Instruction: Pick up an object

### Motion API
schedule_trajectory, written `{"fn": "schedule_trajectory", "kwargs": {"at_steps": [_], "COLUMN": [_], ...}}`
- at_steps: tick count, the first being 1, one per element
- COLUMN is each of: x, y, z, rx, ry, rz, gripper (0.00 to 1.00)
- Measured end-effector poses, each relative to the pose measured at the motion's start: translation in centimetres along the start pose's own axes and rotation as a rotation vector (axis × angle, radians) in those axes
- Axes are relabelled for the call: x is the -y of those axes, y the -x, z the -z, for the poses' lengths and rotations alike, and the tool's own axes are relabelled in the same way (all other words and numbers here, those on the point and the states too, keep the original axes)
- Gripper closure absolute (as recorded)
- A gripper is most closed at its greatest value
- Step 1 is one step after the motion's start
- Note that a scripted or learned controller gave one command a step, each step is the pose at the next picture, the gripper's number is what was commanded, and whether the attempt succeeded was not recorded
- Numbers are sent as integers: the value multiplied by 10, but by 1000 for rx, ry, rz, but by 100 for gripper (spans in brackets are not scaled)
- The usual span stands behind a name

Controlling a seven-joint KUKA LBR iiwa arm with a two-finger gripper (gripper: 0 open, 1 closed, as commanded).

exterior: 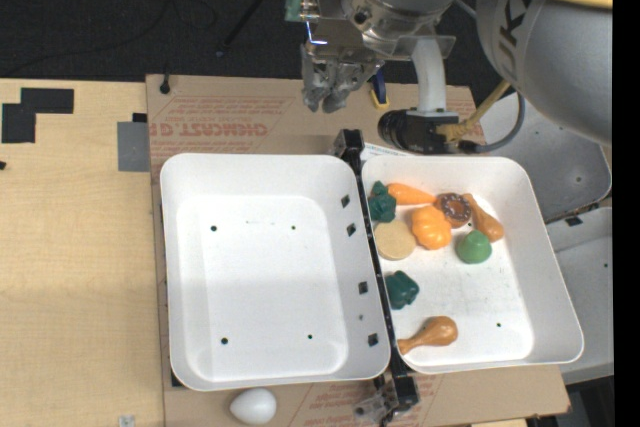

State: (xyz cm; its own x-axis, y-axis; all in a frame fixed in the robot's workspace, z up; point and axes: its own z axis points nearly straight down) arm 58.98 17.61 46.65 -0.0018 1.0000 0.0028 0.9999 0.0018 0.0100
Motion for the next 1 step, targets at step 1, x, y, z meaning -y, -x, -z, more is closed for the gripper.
{"fn": "schedule_trajectory", "kwargs": {"at_steps": [1], "x": [-5], "y": [-39], "z": [71], "rx": [1], "ry": [-6], "rz": [2], "gripper": [100]}}
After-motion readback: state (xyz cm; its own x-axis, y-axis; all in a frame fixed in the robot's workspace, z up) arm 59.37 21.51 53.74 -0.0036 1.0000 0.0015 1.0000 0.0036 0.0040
